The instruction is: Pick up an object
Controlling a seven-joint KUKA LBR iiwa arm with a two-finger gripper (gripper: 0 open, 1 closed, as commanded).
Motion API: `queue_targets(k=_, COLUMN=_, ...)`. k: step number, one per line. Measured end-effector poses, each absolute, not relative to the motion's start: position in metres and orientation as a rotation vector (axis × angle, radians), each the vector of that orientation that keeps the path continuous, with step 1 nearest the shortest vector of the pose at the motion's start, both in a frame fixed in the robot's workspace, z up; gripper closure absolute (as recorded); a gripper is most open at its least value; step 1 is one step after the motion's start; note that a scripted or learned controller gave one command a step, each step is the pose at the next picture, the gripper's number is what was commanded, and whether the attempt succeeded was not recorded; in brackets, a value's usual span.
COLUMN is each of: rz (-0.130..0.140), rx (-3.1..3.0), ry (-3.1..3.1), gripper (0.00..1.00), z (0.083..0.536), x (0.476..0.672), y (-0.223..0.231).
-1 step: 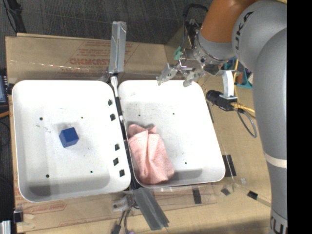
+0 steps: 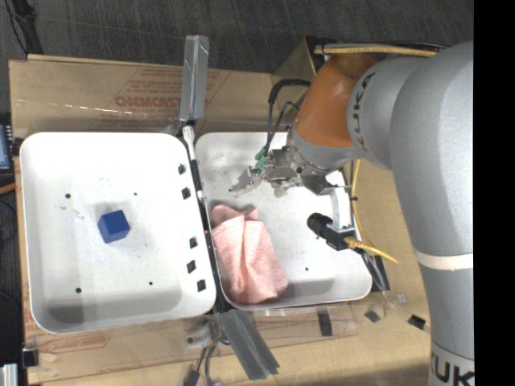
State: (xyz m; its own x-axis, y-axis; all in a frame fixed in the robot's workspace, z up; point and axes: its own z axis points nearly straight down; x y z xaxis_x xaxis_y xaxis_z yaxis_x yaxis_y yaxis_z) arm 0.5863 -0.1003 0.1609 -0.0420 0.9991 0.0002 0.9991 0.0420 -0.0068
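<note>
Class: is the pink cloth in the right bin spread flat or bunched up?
Bunched up: the cloth shows folds and ridges against the bin's left wall.

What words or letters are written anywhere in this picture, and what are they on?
"KU": pale letters on the grey arm, cut off at the bottom edge of the view.
Red print on the cardboard behind the bins: a big word in red capitals plus smaller lines, too faint and blurred to read for sure.
Nothing readable on the white bins.

Bulky grey arm, orange wrist band, black cables, metal claw
</note>
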Motion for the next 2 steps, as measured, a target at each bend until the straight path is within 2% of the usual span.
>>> queue_targets(k=1, rz=0.004, rx=-2.162, ry=-2.274, gripper=0.0, z=0.091, x=0.56, y=-0.123)
queue_targets(k=2, rz=0.004, rx=-1.999, ry=-2.418, gripper=0.0, z=0.091, x=0.566, y=-0.098)
